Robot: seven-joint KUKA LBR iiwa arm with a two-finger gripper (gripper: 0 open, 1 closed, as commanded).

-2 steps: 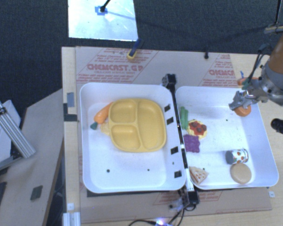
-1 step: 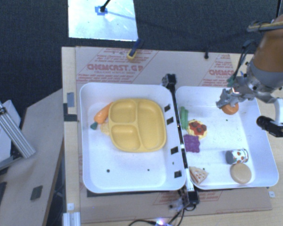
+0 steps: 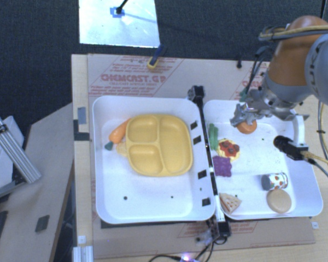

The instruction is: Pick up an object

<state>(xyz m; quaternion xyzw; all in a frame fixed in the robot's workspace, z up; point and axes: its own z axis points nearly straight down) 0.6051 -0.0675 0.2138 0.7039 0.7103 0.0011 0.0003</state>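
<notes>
The arm (image 3: 298, 53), grey with an orange band, reaches in from the right over the back part of the right bin (image 3: 306, 201), and its tool (image 3: 245, 118) hangs low just above and touching the top edge of a small orange round toy (image 3: 247, 127) lying near that bin's rear wall. Whether the tool is spread or pressed together cannot be made out, since its tips merge with the orange toy beneath them, and nothing can be seen clearly pinched. In the same bin, a green pod-like piece (image 3: 212, 135) lies along the left wall, a slice of toy pizza (image 3: 228, 148) sits just beside it, and a purple grape cluster (image 3: 222, 167) lies directly in front of the pizza. Toward the front are a tan cracker-like wedge (image 3: 229, 202), a small striped can (image 3: 274, 181) on its side, and a beige round cookie (image 3: 279, 201) just in front of the can. The left bin (image 3: 153, 209) holds a yellow divided tray (image 3: 156, 145), with a toy carrot (image 3: 118, 131) touching its left edge. Both bins rest on a pale wooden surface (image 3: 131, 75).
</notes>
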